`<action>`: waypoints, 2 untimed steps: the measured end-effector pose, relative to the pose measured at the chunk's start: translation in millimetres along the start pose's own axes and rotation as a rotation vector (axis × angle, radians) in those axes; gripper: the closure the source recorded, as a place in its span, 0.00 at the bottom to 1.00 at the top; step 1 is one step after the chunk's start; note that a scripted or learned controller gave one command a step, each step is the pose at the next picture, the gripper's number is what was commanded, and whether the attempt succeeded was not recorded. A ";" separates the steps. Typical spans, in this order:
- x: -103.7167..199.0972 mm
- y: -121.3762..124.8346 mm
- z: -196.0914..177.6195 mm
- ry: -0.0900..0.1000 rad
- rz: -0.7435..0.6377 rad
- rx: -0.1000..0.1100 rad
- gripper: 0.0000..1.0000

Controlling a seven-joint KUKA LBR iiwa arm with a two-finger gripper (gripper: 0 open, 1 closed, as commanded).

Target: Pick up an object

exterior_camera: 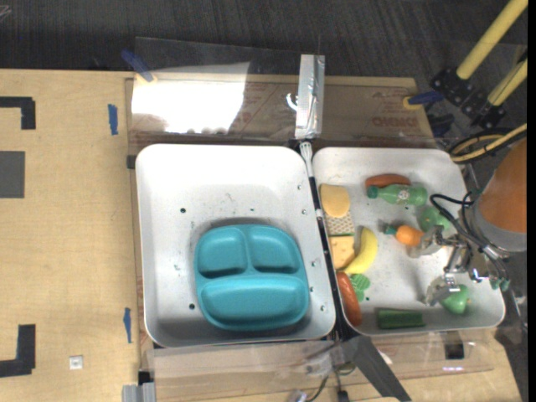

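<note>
Gripper (452, 276) low in right bin (394, 159) beside a green toy (456, 301), finger state cannot tell; nearest target is that green piece at the bin's near right corner, so centre over it before closing, avoiding the orange ball (408, 235).

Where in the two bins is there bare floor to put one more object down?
The left bin has bare floor behind the teal tray, up to its far wall. The right bin is crowded: banana, orange piece, green toys and the gripper. One small patch lies between banana and gripper.
</note>
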State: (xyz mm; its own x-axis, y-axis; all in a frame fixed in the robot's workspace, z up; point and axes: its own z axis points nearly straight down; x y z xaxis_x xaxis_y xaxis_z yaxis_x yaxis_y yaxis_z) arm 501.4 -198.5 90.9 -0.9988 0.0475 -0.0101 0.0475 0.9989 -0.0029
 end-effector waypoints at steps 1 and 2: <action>-15.9 50.1 1.5 -0.004 0.450 -0.001 0.00; 12.8 94.1 0.5 -0.003 0.500 -0.002 0.00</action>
State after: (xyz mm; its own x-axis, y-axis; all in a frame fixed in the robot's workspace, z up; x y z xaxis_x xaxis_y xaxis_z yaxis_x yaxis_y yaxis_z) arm 493.1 -104.0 90.0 -0.8538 0.5204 -0.0132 0.5204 0.8539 0.0046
